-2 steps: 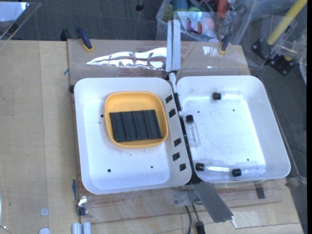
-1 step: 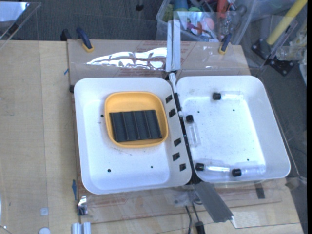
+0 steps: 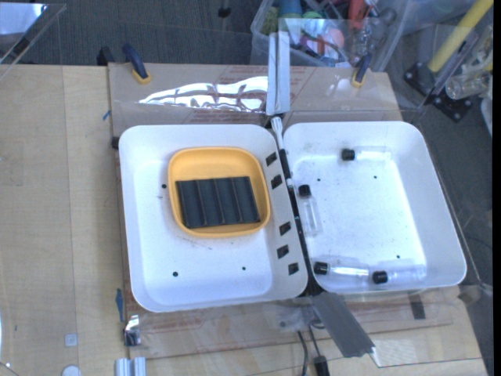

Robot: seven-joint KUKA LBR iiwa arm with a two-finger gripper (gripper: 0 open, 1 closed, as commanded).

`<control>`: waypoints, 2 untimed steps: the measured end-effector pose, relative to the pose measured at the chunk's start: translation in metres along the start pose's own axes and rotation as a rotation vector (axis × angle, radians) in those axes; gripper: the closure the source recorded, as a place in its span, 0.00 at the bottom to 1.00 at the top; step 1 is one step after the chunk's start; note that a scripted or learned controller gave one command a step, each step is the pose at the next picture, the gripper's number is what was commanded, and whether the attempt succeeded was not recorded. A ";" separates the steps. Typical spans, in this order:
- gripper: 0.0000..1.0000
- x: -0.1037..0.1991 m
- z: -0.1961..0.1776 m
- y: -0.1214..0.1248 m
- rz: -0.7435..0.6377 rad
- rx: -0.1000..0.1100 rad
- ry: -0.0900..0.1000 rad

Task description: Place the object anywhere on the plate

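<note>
I see the dark ribbed block (image 3: 217, 200) lying flat inside the yellow plate (image 3: 182, 167) in the left bin (image 3: 196, 280), well apart from three clear black-capped tubes (image 3: 352, 272) along the right bin (image 3: 368, 210) edges.

2 shallow white plastic bins sit side by side on a pale wooden bench (image 3: 47, 210); the left bin (image 3: 149, 280) and the right bin (image 3: 438, 233) meet at a seam marked with small black tabs (image 3: 282, 227); 3 clear plastic tubes with black caps lie in the right bin, 1 near its far wall (image 3: 364, 155), 1 beside the seam (image 3: 308, 207), 1 along its near wall (image 3: 368, 273); a clear plastic tub of colourful clutter (image 3: 333, 14) stands behind the bins; a blue-and-orange clamp (image 3: 135, 63) grips the bench's far edge.
</note>
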State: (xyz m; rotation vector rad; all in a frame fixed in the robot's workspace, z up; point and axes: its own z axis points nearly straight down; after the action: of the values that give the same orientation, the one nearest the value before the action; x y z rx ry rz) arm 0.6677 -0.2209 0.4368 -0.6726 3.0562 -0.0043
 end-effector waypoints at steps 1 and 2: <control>1.00 0.007 0.000 0.003 -0.339 -0.006 0.004; 1.00 0.042 0.000 0.018 -0.761 -0.010 0.004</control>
State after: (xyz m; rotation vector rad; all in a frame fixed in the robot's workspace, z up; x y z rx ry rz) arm 0.6221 -0.2221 0.4363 -1.7639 2.5945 0.0031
